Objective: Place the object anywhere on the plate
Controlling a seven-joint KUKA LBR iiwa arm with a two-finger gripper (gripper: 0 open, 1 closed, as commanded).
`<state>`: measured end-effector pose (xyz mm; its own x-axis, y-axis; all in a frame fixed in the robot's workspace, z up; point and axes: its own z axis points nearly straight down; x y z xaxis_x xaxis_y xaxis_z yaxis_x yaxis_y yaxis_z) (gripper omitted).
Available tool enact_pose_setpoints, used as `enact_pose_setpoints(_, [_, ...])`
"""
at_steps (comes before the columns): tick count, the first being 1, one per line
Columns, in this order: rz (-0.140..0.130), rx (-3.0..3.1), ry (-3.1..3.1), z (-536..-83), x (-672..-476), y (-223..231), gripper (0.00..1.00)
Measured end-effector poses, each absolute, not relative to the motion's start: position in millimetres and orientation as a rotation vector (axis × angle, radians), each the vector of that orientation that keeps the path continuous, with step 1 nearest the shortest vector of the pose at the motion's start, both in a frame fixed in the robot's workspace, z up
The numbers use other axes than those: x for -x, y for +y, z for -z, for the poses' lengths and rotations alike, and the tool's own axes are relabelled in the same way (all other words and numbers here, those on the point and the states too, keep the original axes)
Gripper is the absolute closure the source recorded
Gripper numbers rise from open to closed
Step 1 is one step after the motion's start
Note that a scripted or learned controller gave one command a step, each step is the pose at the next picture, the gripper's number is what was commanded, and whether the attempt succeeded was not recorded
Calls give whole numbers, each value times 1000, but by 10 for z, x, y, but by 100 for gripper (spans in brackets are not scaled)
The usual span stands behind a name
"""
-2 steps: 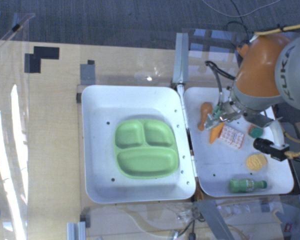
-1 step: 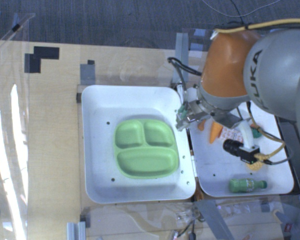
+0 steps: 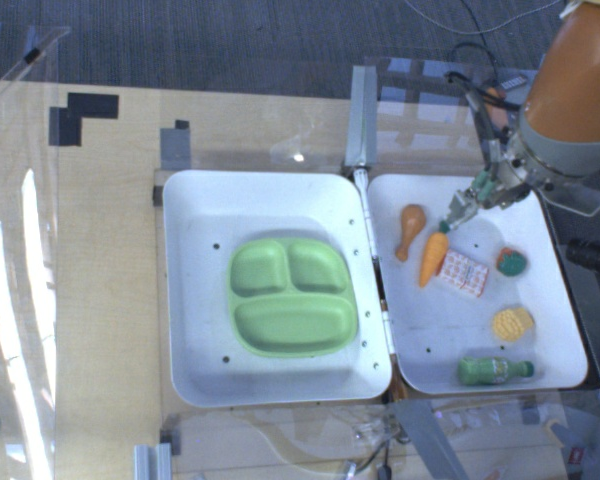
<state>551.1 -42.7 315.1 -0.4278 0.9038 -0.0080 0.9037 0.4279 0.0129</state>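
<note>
Green plate (image 3: 291, 298) bears no legible writing; jaws (image 3: 464, 208) state unclear above carrot (image 3: 433, 256)

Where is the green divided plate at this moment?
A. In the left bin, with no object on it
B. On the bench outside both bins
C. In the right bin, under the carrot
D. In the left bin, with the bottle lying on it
A: the green divided plate sits in the left bin with its compartments bare, while the carrot and bottle lie in the right bin.
</note>
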Motion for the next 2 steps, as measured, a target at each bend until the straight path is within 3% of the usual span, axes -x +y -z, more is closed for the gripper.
enact_pose_setpoints(1, [-10,-1627,2678,-3318,-5129,368,100])
enact_pose_setpoints(2, [-5,-1469,2772,-2397,-5636,324,100])
